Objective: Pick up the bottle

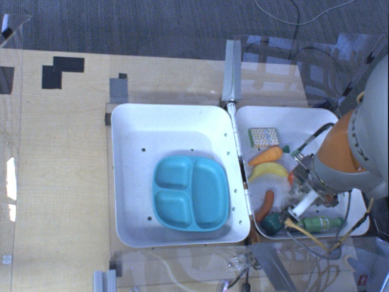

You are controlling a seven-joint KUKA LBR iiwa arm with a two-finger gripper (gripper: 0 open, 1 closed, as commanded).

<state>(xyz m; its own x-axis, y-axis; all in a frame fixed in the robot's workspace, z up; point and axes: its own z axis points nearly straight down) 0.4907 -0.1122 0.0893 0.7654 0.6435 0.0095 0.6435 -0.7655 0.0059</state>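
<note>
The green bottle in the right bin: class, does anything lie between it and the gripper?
Nothing visible does. The gripper hangs just above the near end of the bottle, which lies on its side by the near wall of the right bin. The sausage and banana lie off to the left.

- I can read no words, brands or numbers anywhere on my bench.
- The small card [263, 137] at twelve o'clock in my right bin [316, 117] bears a dotted pattern, too fine to read.
- The green bottle [320, 223] at six o'clock shows no label I can make out.
</note>
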